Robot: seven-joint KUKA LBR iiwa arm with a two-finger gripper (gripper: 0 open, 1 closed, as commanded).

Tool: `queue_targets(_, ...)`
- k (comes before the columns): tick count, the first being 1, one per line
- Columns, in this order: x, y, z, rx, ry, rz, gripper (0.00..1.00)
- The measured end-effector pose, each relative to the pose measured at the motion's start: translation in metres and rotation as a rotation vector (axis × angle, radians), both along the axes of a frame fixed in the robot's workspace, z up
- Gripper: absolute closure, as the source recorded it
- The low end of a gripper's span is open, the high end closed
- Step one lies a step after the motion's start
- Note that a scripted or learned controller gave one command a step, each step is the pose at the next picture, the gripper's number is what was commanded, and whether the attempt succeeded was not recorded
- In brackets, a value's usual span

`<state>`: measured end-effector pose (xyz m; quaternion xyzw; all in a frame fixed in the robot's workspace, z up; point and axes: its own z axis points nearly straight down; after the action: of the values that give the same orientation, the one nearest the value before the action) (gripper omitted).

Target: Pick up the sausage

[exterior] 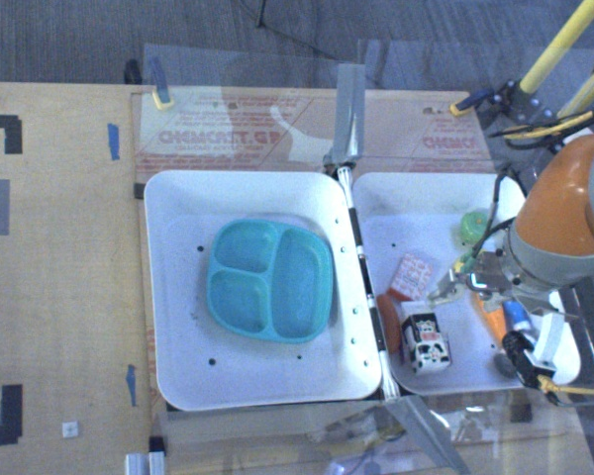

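Hovering at right of frame over right bin [376, 201]: gripper [453, 285], finger state impossible to tell. Sausage [389, 323] lying lower centre against bin's left wall, untouched. Grasp and lift outstanding.

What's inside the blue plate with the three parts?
Nothing can be seen in the blue plate: all three compartments look bare. It sits in the left bin. Whatever is under the plate is covered, so that can't be told.
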<state>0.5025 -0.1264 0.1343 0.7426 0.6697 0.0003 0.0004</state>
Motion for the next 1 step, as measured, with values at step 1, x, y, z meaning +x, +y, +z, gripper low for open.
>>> queue_targets(1, 0.0435, 0.0314, -0.0435, -0.002, -0.009, 0.010, 0.00)
